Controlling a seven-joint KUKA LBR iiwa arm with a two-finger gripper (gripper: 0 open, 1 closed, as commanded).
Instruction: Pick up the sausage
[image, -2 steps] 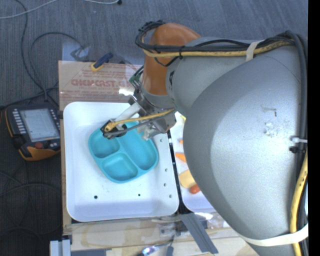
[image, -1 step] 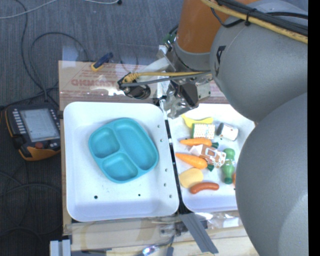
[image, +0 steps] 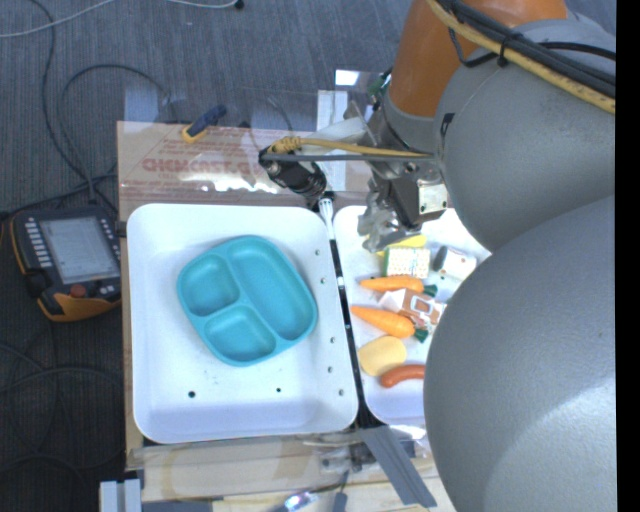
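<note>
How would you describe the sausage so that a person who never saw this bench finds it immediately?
Look at the right-hand white bin, the one partly covered by the grey arm. Along its near edge lies the small reddish-brown curved sausage, just below a pale yellow rounded food piece. The two orange carrots above are brighter and pointed; the sausage is darker, with rounded ends.

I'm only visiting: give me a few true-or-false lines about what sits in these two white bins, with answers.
1. The blue three-compartment plate lies in the left white bin. True.
2. The reddish sausage lies on that plate. False: it lies in the right white bin.
3. The gripper hangs over the right bin's far end. True.
4. The sausage is between the gripper's fingers. False: it lies near the front, beside a pale yellow lump.
</note>
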